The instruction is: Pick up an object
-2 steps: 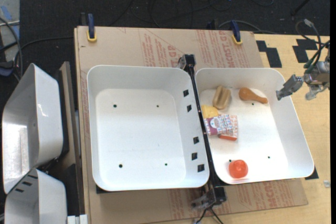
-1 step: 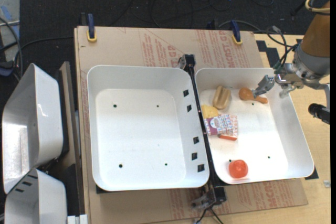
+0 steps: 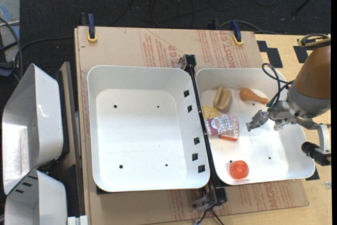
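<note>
Cardboard-topped bench carries two white bins; in the right bin [image 3: 295, 163], nearest lies an orange ball [image 3: 239, 169], farther a pink packet [image 3: 222, 127], just left of the gripper [image 3: 256, 121], empty, fingers slightly apart

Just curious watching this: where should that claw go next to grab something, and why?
Probably a short shift left and down onto the pink packet. The gripper hangs beside it holding nothing, and the packet lies nearer than the orange ball.

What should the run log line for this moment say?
gripper: over right bin, holding nothing | snack packet: beside it, untouched | red ball: near front wall
</note>
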Controlling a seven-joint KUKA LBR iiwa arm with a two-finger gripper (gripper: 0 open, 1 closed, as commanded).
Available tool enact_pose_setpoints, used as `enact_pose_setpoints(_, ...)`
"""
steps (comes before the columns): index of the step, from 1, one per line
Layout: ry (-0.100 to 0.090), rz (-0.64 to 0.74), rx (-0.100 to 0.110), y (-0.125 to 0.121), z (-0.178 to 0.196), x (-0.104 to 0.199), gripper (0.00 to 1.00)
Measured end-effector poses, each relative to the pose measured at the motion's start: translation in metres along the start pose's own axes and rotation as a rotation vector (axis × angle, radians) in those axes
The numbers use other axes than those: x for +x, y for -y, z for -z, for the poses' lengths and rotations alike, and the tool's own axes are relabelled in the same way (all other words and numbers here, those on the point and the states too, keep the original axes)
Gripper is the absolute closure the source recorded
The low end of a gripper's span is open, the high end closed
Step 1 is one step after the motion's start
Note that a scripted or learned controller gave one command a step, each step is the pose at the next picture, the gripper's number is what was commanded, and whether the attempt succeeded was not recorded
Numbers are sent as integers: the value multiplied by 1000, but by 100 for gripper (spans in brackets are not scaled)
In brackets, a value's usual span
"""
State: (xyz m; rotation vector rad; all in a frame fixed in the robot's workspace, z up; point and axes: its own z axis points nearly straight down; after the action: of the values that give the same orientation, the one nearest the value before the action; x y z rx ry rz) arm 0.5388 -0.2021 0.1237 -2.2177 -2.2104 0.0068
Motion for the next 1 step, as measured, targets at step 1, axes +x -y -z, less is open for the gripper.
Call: enact_pose_setpoints(1, 5, 11, -21, -72, -29, 58, 0)
